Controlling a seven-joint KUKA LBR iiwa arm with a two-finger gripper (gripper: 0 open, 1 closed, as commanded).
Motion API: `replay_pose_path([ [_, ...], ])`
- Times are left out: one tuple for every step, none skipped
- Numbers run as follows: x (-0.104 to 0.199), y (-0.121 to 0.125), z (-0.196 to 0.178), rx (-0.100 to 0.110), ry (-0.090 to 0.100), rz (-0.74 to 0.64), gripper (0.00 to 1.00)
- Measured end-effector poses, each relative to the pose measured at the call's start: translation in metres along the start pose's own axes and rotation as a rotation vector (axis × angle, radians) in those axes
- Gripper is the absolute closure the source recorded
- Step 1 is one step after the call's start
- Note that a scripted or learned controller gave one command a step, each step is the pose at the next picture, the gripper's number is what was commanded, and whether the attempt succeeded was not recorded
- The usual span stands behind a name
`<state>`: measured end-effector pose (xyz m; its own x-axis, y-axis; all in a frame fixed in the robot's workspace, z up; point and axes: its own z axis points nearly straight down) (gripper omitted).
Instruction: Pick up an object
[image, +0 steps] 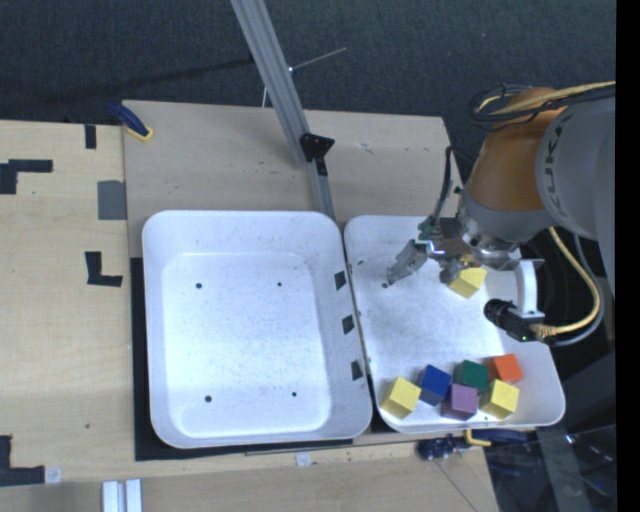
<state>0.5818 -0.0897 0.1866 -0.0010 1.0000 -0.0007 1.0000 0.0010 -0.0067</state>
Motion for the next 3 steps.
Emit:
replay_pose_path([
  [0.001,0.0,0.065,0.002,0.001,0.0,0.0],
  [0.001,0.001,0.051,-0.004,0.002,-0.001,1.0],
  [0.001,0.003,-0.012,-0.012,0.0,-0.001,1.0],
])
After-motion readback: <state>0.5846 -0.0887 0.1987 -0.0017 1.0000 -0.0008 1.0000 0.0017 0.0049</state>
